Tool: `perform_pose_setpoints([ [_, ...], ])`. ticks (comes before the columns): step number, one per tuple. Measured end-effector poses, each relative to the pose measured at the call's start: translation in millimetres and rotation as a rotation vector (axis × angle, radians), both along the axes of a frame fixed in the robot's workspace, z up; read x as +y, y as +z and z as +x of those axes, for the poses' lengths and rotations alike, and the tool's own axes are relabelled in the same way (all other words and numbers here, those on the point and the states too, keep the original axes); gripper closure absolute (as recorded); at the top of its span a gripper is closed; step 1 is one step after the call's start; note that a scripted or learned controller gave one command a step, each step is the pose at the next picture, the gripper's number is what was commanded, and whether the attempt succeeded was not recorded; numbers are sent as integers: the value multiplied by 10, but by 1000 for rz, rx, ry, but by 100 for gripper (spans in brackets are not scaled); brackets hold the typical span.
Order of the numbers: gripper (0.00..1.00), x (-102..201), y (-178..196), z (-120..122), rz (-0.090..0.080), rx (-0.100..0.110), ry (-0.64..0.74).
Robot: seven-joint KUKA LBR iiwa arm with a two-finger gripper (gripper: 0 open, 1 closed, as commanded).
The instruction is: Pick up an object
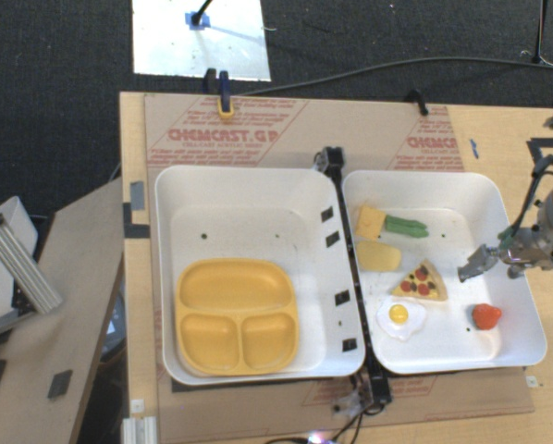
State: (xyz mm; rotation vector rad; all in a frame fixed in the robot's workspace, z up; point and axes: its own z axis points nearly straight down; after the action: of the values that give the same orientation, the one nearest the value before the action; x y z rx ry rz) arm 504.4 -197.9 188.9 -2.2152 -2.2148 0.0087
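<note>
Nearest the camera, along the worktop's front edge: a tangle of wires and a clamp at the seam between the two bins.

In the left bin: a yellow divided tray, flat on the floor toward the front left, with one long compartment at the back and two smaller ones at the front. Along the divider between the bins, a row of dark tabs.

In the right bin, front to back:
- fried egg, near the front, just right of the divider
- red strawberry-like piece, front right, well apart from the egg
- pizza slice, just behind the egg, almost touching it
- pale yellow slab, behind and left of the pizza, near the divider
- yellow block with a green piece against its right side, farthest back

Jaws over the right bin's right half, reaching in from the right, tip to the right of the pizza and behind the red piece, touching neither. Nothing visibly between them; whether spread or pressed together, cannot tell. Grey wrist and a sliver of orange at the right edge.

Beyond the bins: a board printed CHEMCAST GP, a blue-and-yellow clamp on its far edge, then a white sheet on dark carpet with a cable trailing across.
</note>
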Motion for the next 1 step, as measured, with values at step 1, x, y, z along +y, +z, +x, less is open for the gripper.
perform_pose_setpoints([
  [1,0,4,59,32,-3,-12,4],
])
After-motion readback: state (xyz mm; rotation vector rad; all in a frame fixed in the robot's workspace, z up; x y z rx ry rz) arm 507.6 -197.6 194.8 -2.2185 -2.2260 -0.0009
